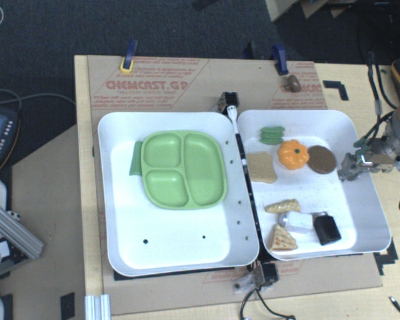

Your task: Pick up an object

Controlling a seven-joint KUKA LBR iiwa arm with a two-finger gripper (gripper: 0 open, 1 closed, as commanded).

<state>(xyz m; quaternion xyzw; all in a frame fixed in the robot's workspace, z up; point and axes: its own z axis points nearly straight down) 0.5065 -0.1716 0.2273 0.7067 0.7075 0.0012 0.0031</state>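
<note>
The right bin (pixel 367 199) holds several small items: a green flat piece (pixel 272 135), an orange pumpkin (pixel 293 155), a brown round disc (pixel 321 160), a tan bread slice (pixel 261 167), a cracker-like piece (pixel 282 207), a yellow wedge (pixel 283 239) and a black block (pixel 327 229). My gripper (pixel 352 165) hangs over the right bin's right side, just right of the brown disc and apart from it. Nothing is visibly held.
The left bin (pixel 120 199) carries a green divided plate (pixel 183 169). Both bins rest on a cardboard sheet (pixel 93 99) held by clamps (pixel 127 57) at the back. Cables (pixel 377 79) hang at the right, and equipment (pixel 0 139) stands off the bench to the left.
</note>
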